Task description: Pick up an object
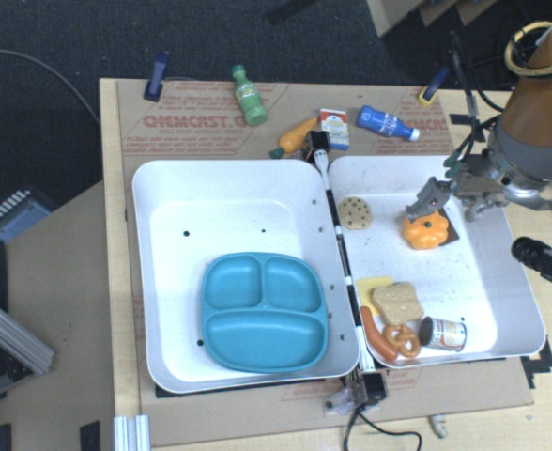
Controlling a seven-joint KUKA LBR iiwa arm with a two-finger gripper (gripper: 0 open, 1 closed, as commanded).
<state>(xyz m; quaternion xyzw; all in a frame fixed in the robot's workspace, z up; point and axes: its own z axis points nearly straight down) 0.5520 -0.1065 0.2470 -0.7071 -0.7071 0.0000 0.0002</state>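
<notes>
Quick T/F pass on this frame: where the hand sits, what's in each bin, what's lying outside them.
1. The blue divided plate lies in the left bin. True.
2. The hand is above the left bin. False: it is over the right bin, just above the orange pumpkin-like toy.
3. The round cookie lies in the right bin near the divider. True.
4. The green bottle lies inside the right bin. False: it lies on the board behind the bins.
5. The small can sits on the blue plate. False: it lies in the right bin's near corner, beside the bread slice.
</notes>
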